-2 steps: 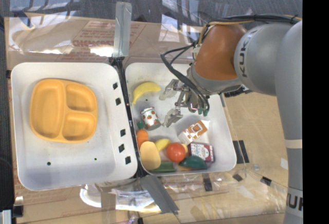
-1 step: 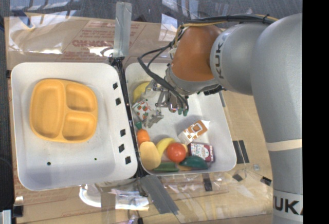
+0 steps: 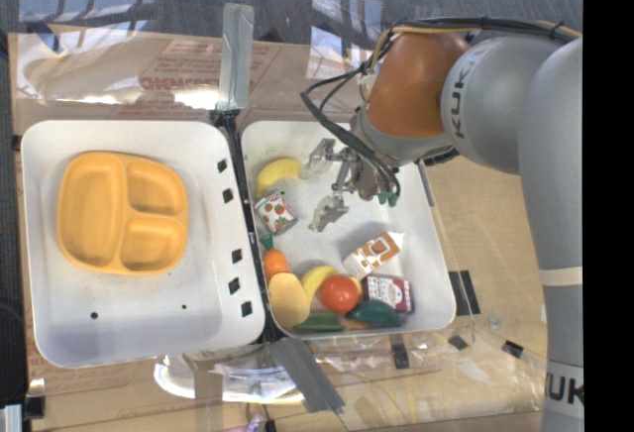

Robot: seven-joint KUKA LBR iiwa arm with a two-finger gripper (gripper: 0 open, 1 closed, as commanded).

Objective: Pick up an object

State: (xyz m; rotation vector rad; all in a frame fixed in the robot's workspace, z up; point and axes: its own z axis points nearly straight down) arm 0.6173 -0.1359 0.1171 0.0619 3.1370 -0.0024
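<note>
My gripper (image 3: 324,186) hangs over the upper middle of the right bin (image 3: 421,222), fingers spread apart with nothing between them. One fingertip sits near 322,235, the other near 331,292. A yellow banana (image 3: 278,170) lies just left of it, and a small strawberry carton (image 3: 276,213) sits below the banana. Lower in the bin lie a white-and-orange juice carton (image 3: 376,253), a red carton (image 3: 387,292), a tomato (image 3: 339,294), an orange (image 3: 276,263), a pale yellow fruit (image 3: 288,297) and green vegetables (image 3: 342,320).
The left bin (image 3: 59,321) holds a yellow divided plate (image 3: 122,212). A black divider with clips (image 3: 243,222) runs between the bins. The grey arm with its orange band (image 3: 411,83) covers the right bin's upper right corner.
</note>
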